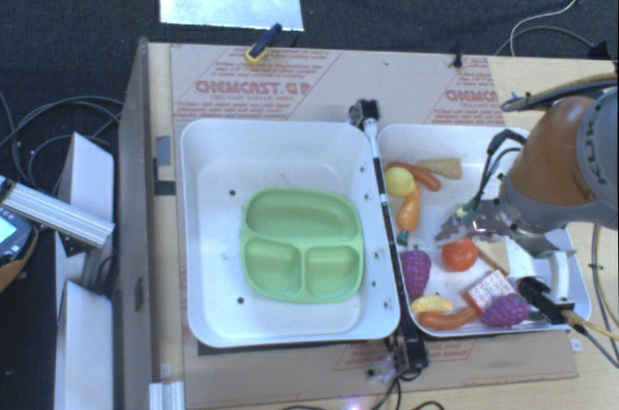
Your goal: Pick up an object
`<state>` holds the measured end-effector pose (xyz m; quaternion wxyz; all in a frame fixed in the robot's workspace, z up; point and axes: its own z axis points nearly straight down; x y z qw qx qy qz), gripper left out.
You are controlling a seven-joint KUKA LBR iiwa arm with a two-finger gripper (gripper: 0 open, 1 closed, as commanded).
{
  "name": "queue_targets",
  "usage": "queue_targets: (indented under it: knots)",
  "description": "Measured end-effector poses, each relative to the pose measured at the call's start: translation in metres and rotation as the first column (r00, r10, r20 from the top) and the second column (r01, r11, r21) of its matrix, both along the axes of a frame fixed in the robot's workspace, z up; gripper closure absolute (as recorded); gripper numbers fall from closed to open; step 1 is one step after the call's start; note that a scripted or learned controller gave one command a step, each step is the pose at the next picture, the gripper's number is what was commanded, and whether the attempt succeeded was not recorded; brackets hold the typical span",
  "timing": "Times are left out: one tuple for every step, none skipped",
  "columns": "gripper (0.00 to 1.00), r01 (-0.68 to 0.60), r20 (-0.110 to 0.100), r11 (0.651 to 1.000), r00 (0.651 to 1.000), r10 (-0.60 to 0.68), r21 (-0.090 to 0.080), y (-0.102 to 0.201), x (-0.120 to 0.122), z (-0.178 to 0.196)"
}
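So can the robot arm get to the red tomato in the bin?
Probably yes. The end effector hangs just above the red tomato in the right bin, and nothing lies on top of it. A cracker sits close beside it.

A tray [302, 244] lies in the left bin [208, 205]; toys fill the right bin [580, 287].

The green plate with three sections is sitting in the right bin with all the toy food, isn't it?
Not quite. The camera view shows the green plate in the left bin, by itself. The toy food, like the tomato, is in the right bin.
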<state>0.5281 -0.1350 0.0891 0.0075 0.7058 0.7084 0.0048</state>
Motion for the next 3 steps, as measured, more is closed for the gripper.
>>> queue_targets:
  knots:
    - [0.00, 0.001, -0.001, 1.000, 1.000, -0.001, 0.000, 0.000, 0.000, 0.000]
    - [0.00, 0.003, 0.001, 1.000, 1.000, -0.003, -0.002, 0.013, -0.010, 0.000]
    - [1.00, 0.002, -0.005, 1.000, 1.000, -0.002, 0.002, 0.014, -0.011, 0.008]
